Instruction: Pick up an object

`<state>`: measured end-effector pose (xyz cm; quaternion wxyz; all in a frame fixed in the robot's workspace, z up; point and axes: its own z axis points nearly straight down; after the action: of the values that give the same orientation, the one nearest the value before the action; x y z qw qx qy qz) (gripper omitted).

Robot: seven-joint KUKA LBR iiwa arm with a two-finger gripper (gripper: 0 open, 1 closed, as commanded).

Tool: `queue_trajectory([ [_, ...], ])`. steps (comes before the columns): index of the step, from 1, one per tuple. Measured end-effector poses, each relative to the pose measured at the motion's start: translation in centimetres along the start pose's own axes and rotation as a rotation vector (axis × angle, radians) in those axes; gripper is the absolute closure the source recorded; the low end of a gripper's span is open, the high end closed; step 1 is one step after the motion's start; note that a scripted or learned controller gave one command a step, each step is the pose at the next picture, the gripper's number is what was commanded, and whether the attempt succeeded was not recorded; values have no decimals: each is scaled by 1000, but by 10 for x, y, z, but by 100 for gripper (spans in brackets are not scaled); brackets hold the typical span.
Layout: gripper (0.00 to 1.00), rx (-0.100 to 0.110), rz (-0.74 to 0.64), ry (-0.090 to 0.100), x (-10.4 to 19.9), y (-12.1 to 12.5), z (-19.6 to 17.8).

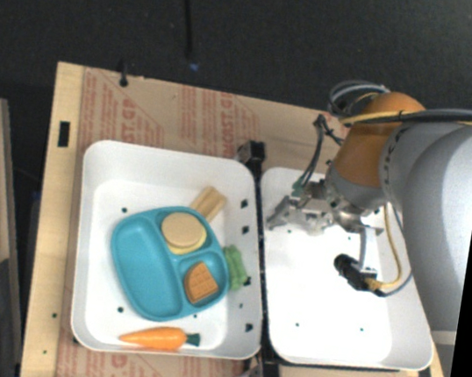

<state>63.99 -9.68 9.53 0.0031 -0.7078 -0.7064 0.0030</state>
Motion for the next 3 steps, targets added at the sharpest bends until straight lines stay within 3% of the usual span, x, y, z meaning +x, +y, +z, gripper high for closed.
queue_trajectory([
  [1, 0, -9, -1, 0, 1, 5, -6],
  [3, 0, -9, -1, -1, 0, -2, -6],
])
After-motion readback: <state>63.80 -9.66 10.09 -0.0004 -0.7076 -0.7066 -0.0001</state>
